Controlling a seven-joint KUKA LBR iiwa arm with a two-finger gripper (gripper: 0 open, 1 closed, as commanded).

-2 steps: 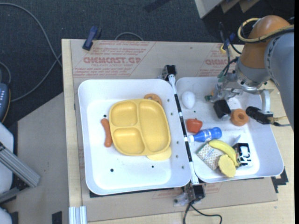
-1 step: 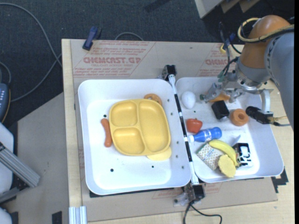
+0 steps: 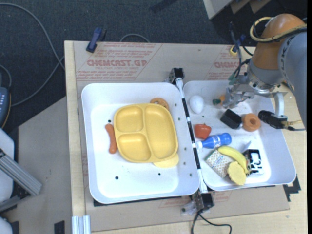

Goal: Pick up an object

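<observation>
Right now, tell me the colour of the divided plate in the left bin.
Yellow. The three-compartment divided plate lies in the left bin, plain in the overhead camera view.

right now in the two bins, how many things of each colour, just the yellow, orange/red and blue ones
yellow: 3, the divided tray, banana, lemon-like piece
orange/red: 3, sausage, red pepper-like piece, orange ring
blue: 1, bottle
total: 7

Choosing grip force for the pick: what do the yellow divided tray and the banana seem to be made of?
The yellow divided tray looks like moulded plastic, smooth with a slight sheen and rounded compartment ridges. The banana seems to be a plastic toy, judging by its uniform glossy yellow, though real fruit can't be ruled out.
</observation>
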